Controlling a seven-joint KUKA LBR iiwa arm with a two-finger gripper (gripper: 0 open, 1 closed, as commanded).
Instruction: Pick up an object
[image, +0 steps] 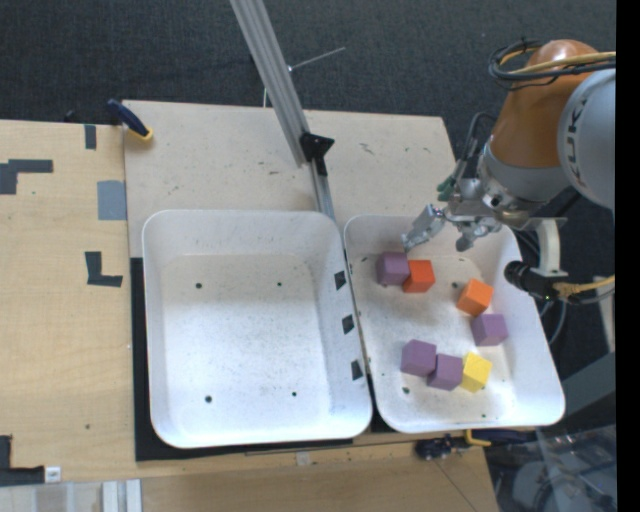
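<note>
Several small blocks lie in the right bin (520, 400). A purple block (393, 267) touches an orange block (419, 276) near the bin's far left. Another orange block (476, 296) sits above a purple block (488, 328) on the right side. Two purple blocks (419, 357) (445, 372) and a yellow block (476, 371) cluster toward the front. My gripper (442, 233) hangs over the bin's far edge, just right of and above the purple and orange pair, open with nothing between its fingers (421, 231).
The left bin (160, 300) stands beside the right one. A slanted metal bar (280, 80) runs from the top down to the bins' shared edge. A blue and yellow clamp (130, 120) lies on the bench at the far left.
</note>
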